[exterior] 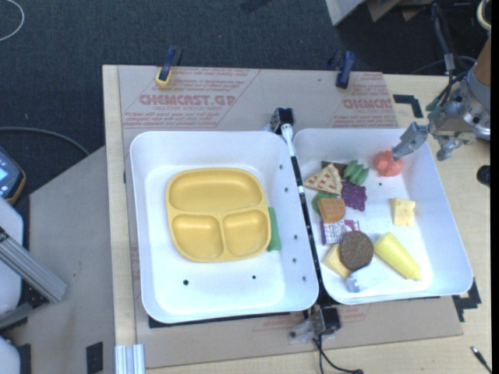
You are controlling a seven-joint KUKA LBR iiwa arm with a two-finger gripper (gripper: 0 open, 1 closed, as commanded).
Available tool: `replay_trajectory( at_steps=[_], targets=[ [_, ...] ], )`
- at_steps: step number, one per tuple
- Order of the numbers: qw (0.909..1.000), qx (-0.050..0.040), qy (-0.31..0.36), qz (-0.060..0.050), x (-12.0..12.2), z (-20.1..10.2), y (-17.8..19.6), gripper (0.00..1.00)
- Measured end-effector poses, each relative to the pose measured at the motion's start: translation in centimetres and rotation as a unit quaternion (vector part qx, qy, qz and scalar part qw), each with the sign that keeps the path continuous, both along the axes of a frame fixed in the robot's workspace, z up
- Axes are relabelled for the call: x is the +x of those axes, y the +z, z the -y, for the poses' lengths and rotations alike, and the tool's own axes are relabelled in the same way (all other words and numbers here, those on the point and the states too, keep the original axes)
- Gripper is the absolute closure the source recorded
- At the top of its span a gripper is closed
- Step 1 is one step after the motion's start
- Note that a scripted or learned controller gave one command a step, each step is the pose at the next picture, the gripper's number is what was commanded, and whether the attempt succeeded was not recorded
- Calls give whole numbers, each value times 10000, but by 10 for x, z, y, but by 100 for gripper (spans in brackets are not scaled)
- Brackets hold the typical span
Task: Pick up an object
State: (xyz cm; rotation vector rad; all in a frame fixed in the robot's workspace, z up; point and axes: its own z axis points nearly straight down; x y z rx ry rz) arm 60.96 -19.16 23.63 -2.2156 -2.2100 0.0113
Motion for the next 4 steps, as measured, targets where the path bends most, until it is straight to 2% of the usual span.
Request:
replay_trajectory(
  at_steps=[1, 2, 3, 4],
  targets=[
    [10000, -15, 15, 63, 3, 0, 7, 0],
    [10000, -7, 14, 34, 11, 3, -50, 0],
    [10000, -4, 11, 26, 8, 4, -115, 0],
    [10000, -14, 10, 62, 8, 3, -152, 0]
  ],
)
